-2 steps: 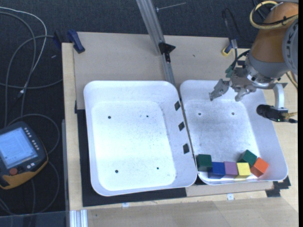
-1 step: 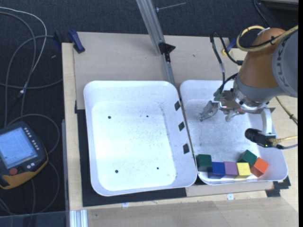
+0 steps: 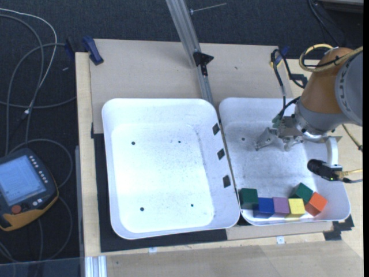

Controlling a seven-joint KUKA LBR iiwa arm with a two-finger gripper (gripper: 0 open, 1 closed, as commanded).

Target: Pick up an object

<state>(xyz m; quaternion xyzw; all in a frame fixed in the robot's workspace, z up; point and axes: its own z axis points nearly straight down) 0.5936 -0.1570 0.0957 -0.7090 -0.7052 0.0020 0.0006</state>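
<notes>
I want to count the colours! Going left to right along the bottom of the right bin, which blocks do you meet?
Dark green block → blue block → purple block → yellow block → orange block. A second green block behind the yellow and orange ones overlaps them, so I skipped it.

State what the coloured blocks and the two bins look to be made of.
Blocks: probably painted wood or foam, given matte, flat colour and crisp cube edges; the view cannot settle which. Bins: likely thin moulded plastic, smooth white with rounded corners and a rolled rim.

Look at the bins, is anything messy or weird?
Nothing is spilled or broken. The blocks all huddle along the near edge of the right bin, one orange block sitting crooked. The gripper hovers away from them.
</notes>
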